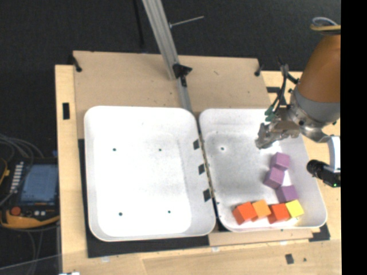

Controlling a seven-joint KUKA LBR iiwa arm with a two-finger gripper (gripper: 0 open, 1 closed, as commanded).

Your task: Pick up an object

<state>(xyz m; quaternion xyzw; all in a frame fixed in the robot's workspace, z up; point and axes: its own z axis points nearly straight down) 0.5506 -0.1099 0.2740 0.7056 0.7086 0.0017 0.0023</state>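
gripper (267,136) poised in right bin (229,125), above the blocks, presumably for descent | finger state cannot be told | purple blocks (279,169) just below it; orange blocks (252,211) and yellow block (295,208) crowded along the near wall | none seen held

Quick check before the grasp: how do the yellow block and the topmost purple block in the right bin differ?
The yellow block is yellow, the topmost purple block purple. The yellow block sits by the near rim in a row beside a red-orange block; the purple one lies higher up, close under the gripper. Both look like small cubes.
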